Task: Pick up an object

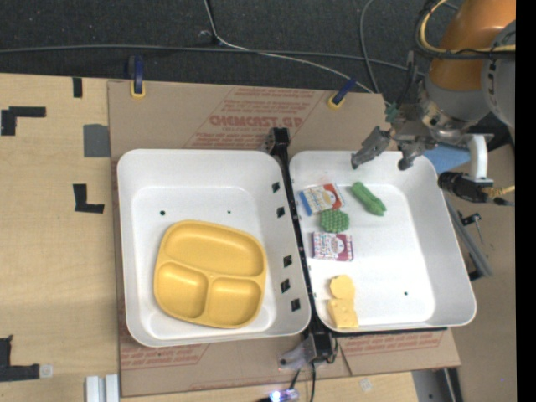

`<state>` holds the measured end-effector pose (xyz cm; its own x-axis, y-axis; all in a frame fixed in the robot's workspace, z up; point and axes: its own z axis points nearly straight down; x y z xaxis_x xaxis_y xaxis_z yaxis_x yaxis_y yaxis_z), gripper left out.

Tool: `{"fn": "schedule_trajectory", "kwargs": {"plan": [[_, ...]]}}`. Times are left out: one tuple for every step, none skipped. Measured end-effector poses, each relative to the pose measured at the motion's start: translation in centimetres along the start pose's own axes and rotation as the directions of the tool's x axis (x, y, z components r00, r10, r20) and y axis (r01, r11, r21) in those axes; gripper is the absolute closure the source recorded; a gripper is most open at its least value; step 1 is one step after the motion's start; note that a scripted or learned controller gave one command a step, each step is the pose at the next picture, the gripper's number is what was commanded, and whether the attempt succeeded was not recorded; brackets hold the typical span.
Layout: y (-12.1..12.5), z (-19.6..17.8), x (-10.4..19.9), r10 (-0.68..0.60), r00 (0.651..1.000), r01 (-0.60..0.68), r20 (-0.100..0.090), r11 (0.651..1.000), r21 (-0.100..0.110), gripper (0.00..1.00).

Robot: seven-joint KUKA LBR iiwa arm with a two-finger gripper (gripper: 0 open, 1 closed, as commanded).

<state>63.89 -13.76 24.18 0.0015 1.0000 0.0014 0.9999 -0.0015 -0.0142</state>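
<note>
The things I could pick lie in the right bin (435, 300), all toward its left half. Farthest back is a green pickle (368, 198), lying at a slant near the bin's middle, with a small printed packet (322, 198) just to its left. Nearer than those sits a round green knobbly piece (333, 221), almost touching the packet's near edge. Next comes a pink-and-white packet (332, 246), lying flat. At the near left corner are a round yellow piece (342, 287) and a yellow block (344, 314), the two touching, the block close to the bin's near rim.

My gripper (383, 152) hangs over the far edge of the right bin, apart from every one of these things. Its two fingers are spread wide with nothing between them; the left finger (367, 151) points down toward the bin's far wall, well back from the pickle.

My orange band (479, 23) shows at the far right, above the wrist.

The left bin (138, 182) holds a yellow tray (209, 273) with three compartments, lying in its near half. Both bins rest on a cardboard sheet (243, 115) on the wooden bench (50, 249), and a black cable (251, 48) runs across the far side.
</note>
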Motion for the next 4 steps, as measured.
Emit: {"fn": "schedule_trajectory", "kwargs": {"plan": [[0.2, -0.8, 0.0, -0.003, 1.0, 0.003, 0.002, 1.0, -0.013, 0.0], [1.1, 5.1, 0.3, -0.004, 1.0, 0.004, 0.002, 1.0, -0.01, 0.0], [1.6, 9.7, 0.8, -0.004, 1.0, 0.004, 0.003, 1.0, -0.01, 0.0], [1.2, 14.1, 0.7, -0.003, 1.0, 0.003, 0.003, 1.0, -0.01, 0.0]]}}
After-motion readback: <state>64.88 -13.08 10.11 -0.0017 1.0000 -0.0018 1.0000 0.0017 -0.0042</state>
